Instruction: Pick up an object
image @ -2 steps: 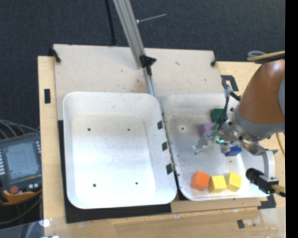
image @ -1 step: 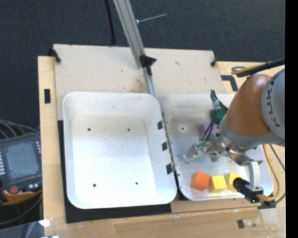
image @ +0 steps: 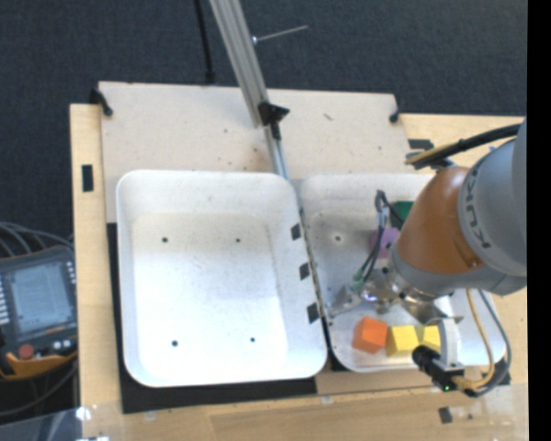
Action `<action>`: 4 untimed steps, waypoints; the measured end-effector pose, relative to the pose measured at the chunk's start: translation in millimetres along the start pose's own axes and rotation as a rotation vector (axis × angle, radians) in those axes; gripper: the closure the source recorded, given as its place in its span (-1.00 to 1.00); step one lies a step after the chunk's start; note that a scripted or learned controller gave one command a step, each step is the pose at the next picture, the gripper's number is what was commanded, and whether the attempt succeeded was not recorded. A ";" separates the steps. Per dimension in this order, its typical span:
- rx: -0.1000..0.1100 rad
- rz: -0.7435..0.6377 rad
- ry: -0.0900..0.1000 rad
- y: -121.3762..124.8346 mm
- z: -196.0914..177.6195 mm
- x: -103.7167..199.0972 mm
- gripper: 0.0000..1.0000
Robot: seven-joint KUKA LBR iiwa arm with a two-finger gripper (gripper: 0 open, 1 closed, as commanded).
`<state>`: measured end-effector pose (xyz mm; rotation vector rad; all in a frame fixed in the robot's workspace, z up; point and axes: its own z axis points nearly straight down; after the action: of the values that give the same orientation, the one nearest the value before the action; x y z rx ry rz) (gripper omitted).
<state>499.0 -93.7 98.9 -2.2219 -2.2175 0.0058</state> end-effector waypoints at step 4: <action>-0.011 -0.006 0.000 1.2 -102.5 5.3 1.00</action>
<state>500.6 -88.3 201.3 -2.2208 -2.2295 -0.0065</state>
